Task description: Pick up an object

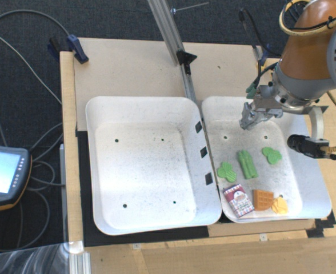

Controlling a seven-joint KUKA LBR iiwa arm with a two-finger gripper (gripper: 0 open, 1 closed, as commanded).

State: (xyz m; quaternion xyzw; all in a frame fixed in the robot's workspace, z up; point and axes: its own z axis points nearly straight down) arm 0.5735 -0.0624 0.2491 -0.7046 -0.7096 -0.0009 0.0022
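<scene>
The right bin holds several small objects: a green ridged block in the middle, a green lump to its left, and another green piece to its right. Near the front lie a red and white packet, an orange waffle-like square and a small yellow piece. My gripper hangs over the back part of the right bin, above and behind the green objects, apart from all of them. Nothing shows between its fingers.
The left bin stands beside the right one, with a row of black clips on the shared wall. A slanted metal pole rises from the bench behind the bins. A black cable end hangs over the right bin's right side.
</scene>
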